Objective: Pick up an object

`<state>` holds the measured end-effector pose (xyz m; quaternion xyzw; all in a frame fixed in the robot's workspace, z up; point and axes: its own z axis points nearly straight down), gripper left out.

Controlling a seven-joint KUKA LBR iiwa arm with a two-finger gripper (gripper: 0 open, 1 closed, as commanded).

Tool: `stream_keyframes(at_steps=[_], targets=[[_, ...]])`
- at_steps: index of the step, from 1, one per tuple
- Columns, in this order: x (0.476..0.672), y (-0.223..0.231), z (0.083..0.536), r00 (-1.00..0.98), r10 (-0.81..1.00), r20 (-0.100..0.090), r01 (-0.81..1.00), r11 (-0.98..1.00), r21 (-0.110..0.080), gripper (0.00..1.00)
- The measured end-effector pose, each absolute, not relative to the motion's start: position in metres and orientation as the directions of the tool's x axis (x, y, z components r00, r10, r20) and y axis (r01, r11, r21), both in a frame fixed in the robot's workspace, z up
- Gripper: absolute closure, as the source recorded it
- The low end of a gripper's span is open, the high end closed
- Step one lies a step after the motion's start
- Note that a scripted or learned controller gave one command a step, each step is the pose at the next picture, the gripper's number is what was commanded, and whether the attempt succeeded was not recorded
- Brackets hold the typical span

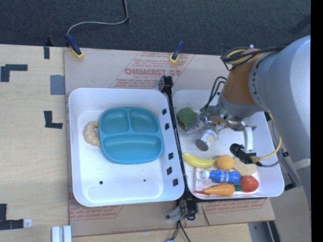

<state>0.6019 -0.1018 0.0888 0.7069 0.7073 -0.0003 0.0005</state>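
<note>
My gripper (206, 121) is low in the right bin (275, 183), in its upper left part, with the grey arm and its orange band coming in from the right. A green object (185, 117) lies just to its left, close to the wall between the bins. Right under the gripper a small silver can (206, 138) lies tilted. Whether the gripper touches either one is hidden by the wrist. Along the bin's front lie a yellow banana (198, 160), an orange (225, 162), a blue bottle (223, 176), a carrot (219, 189) and a red tomato (249, 184).
The left bin (81, 185) holds a blue divided plate (131, 134) with a beige pastry-like piece (91, 133) at its left edge. A black divider (170, 130) runs between the bins. Cables (275, 147) loop off the wrist over the right bin.
</note>
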Motion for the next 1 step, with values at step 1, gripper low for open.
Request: stream_keyframes(at_steps=[1], targets=[[0.5506, -0.1211, 0.0867, 0.0, 1.0, -0.002, 1.0, 0.0, 0.004, 0.0]])
